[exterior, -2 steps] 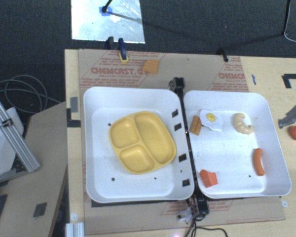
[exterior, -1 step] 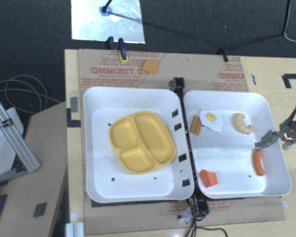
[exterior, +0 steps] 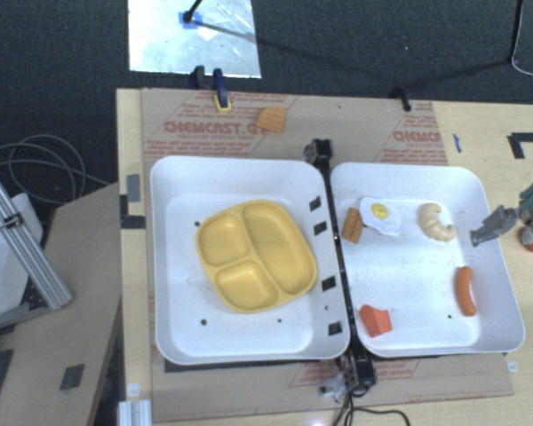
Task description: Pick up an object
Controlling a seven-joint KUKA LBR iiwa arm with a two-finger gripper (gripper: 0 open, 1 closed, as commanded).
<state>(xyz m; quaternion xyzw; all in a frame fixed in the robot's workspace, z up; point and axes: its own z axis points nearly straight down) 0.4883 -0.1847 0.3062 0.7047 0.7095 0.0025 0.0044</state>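
Camera view, contents listed left to right. Left bin (exterior: pixel 173 238): one yellow tray (exterior: pixel 256 256) with three compartments, lying flat near the middle and turned a little askew; nothing rests in it. Bench (exterior: pixel 480 131) behind the bins: a tan block (exterior: pixel 271 119), outside both bins and so probably not a pick candidate. Right bin (exterior: pixel 426 322): a brown wafer (exterior: pixel 353 226) by the left wall, touching a fried egg (exterior: pixel 379 216); a croissant (exterior: pixel 438 222) near the egg but apart; a red wedge (exterior: pixel 375 319) alone toward the front; a sausage (exterior: pixel 465 290) lengthwise by the right wall. These toys lie scattered with bare floor between most of them, which should let fingers come down around one. Gripper (exterior: pixel 490 226): at the right bin's right rim, just beyond the croissant, above the sausage; nothing is visibly held. Whether its jaws stand apart or together cannot be told. Nearest candidates, by judgement: croissant or sausage.
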